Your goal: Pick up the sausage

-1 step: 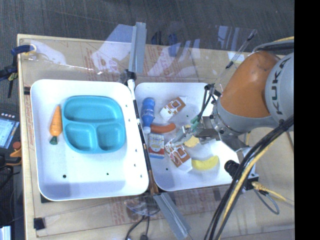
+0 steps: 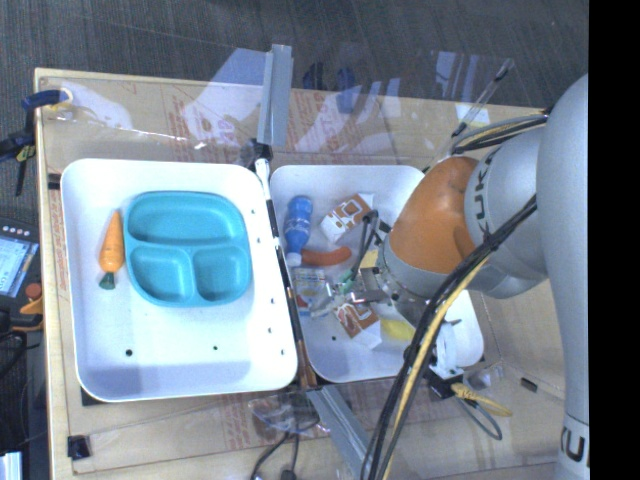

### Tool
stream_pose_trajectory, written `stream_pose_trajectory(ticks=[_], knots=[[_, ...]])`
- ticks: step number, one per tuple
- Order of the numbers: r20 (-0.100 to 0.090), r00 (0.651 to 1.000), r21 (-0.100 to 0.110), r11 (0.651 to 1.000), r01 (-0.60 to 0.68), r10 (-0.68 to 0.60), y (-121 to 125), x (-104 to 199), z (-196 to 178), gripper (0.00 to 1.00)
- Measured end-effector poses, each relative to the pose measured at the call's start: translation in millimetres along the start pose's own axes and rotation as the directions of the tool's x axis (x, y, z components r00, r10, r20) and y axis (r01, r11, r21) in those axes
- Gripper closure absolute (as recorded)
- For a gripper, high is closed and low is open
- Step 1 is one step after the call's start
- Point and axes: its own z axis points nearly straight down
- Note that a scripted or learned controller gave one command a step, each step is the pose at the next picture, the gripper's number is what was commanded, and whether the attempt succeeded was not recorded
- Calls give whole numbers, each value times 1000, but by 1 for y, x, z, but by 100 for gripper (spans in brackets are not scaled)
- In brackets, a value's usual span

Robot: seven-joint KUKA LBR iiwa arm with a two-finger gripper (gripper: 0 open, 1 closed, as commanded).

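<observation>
- My gripper (image 2: 352,290) hung low in the right bin (image 2: 410,180), below my orange wrist band (image 2: 440,218); its tips sat among clutter there, and I could not tell how they stood.
- The sausage (image 2: 325,255) lay just above and to the left of the gripper, on the bin floor, and nothing of mine was closed on it.
- Its long axis ran nearly left to right across the view, the right end tipped slightly upward toward a small brown-and-white carton (image 2: 347,215).
- A blue bottle (image 2: 297,223) stood close by the sausage's left end, against the wall between the bins.
- A second brown-and-white packet (image 2: 356,317) lay beside the gripper, with a yellow item (image 2: 396,329) to its right.
- In the left bin (image 2: 160,368), well apart, a teal divided tray (image 2: 188,245) rested with a toy carrot (image 2: 111,249) at its left, pointing up the view.
</observation>
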Motion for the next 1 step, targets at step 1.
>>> stream_pose_trajectory(ticks=[1], knots=[[7, 998, -13, 998, 64, -64, 69, -4, 9, 0]])
